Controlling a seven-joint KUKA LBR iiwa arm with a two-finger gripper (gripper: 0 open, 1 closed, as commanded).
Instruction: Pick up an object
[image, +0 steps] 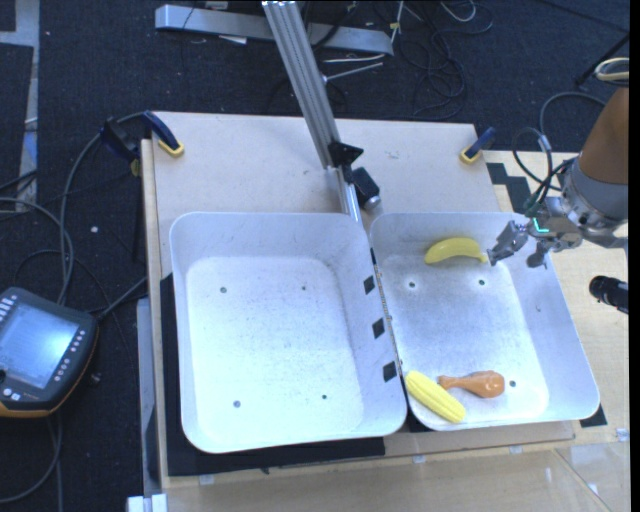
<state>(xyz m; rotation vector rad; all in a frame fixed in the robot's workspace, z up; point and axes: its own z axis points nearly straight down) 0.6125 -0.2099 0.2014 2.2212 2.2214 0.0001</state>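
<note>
Claw (521, 246) open, just beside banana (455, 250), right bin (560, 330)

2 bins sit side by side on the bench (260, 165), touching along their inner edges. In the right bin (560, 340), a banana (455, 249) lies near the far edge, with the gripper (522, 245) just beside its right end. An ear of corn (435, 396) lies at the near left corner, and a chicken drumstick (476, 383) lies just right of it. A teach pendant (38, 347) lies on the floor left of the bench.
</note>
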